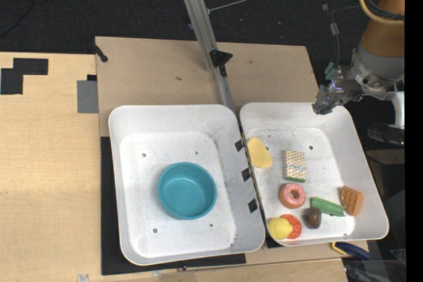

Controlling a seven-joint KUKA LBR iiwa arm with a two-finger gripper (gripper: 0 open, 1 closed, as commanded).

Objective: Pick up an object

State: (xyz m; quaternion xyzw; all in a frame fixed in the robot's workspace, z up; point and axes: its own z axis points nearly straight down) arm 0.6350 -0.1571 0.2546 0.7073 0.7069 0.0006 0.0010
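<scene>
The right bin [344, 122] holds several small items: a yellow piece [259, 154], a patterned block [295, 165], a pink donut [291, 195], a green piece [328, 207], an orange waffle-like piece [351, 200], a dark brown piece [312, 217] and a red and yellow fruit [285, 226]. My gripper [324, 104] hangs over the far right corner of that bin, apart from all of the items, with nothing seen in it.
The left bin [132, 122] holds a teal bowl [187, 190]. A slanted metal rail [201, 26] runs from the back down to the gap between the bins. Brown board lies behind the bins, and cables lie on the dark floor at the back.
</scene>
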